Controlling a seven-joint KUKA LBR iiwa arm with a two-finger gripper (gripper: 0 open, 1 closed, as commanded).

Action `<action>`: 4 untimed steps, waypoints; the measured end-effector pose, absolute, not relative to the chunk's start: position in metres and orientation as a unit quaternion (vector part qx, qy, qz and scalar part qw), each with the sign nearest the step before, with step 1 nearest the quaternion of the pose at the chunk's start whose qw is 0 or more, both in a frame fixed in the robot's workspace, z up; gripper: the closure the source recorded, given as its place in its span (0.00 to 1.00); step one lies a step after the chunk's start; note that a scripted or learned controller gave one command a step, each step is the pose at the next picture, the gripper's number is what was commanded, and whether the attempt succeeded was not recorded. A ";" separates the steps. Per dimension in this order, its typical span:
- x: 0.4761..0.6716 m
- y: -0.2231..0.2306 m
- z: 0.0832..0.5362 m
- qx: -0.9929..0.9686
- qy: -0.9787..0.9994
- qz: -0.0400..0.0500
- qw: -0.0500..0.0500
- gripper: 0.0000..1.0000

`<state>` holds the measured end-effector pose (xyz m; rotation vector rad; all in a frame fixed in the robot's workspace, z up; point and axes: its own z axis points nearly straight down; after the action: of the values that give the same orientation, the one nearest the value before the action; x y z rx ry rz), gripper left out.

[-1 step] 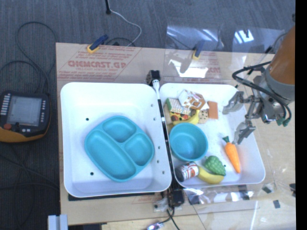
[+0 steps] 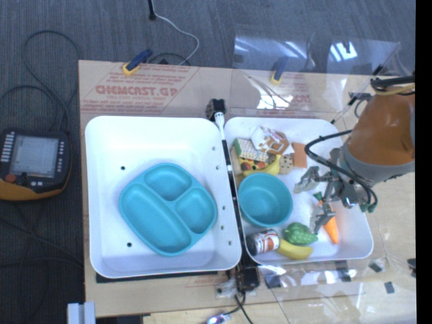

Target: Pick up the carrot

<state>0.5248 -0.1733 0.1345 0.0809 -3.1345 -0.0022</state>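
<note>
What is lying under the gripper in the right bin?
Under the gripper lies the carrot, orange, on the right bin floor. The gripper hides part of it.

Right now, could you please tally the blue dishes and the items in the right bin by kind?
Blue dishes: 2, divided plate and bowl
Bananas: 2, and
Carrot: 1
Can: 1
Green vegetable: 1
Total: 7, leaving out the cluttered boxes at the bin's back.
</note>
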 end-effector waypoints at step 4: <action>0.498 -0.129 0.163 0.082 -0.997 0.001 -0.002 1.00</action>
<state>0.4982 -0.1291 0.1626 0.2585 -3.1357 0.0036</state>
